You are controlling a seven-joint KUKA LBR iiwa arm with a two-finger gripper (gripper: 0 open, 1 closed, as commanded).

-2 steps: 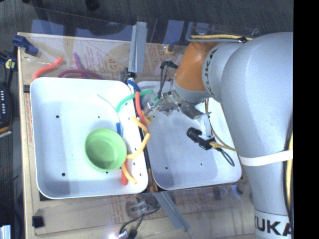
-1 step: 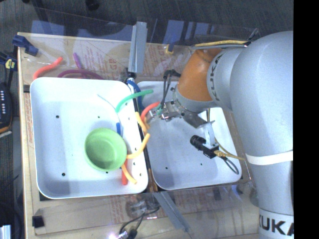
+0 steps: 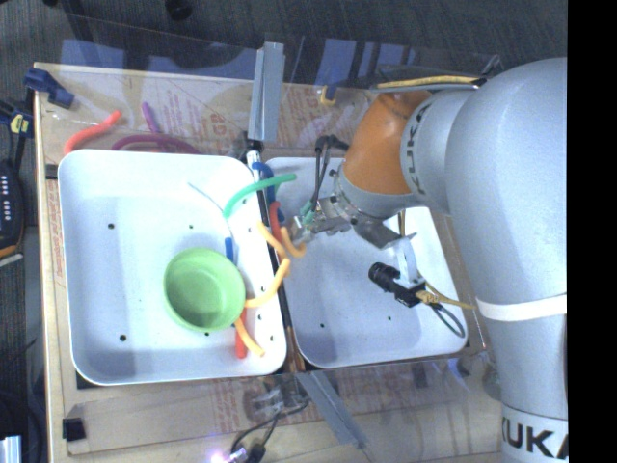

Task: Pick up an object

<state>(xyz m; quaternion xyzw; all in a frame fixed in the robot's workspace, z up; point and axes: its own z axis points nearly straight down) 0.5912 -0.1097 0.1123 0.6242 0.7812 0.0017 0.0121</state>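
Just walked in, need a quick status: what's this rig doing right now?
The KUKA arm is reaching in from the right over the right bin, its gripper low at that bin's left wall, near the tangle of coloured flexible strips draped across the divide between the bins. Whether it has hold of anything can't be told from this view. The green bowl sits in the left bin, untouched.

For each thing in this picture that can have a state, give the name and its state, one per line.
Green bowl: upright, mouth up, in the left bin.
Gripper: low over the right bin's left edge, beside the tubes.
Green tube: bent, arching across the divide between the bins.
Yellow tube: bent, lying along the left bin's right rim.
Arm: reaching in over the right bin.
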